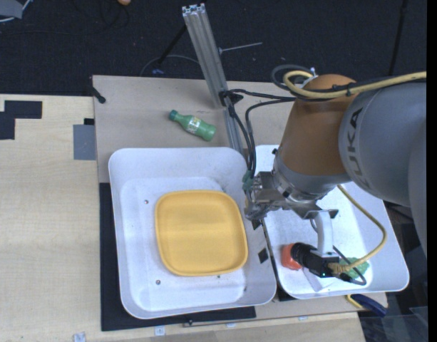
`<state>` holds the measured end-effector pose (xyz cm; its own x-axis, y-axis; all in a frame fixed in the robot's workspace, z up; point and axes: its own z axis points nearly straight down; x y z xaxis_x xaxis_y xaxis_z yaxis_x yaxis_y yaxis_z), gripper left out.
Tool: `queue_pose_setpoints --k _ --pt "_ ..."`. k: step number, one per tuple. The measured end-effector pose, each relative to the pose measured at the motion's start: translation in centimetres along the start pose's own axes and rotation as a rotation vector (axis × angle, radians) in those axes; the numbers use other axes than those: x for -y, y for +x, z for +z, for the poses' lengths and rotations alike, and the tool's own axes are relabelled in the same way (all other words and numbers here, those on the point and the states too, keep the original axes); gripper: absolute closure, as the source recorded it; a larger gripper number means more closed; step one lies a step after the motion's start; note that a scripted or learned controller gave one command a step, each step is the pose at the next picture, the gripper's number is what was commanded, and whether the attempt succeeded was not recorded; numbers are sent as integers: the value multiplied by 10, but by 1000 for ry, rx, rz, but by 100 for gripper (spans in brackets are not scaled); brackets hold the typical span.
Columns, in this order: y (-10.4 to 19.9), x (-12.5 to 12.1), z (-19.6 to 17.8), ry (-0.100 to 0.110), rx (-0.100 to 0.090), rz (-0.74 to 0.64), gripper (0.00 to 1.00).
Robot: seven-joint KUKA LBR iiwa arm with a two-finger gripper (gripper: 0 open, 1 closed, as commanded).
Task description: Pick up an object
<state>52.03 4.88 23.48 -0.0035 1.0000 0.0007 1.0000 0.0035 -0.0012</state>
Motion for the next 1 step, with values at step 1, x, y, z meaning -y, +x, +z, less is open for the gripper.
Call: queue_pose_setpoints --k 1 --pt "41 -7 1 0 1 2 100"
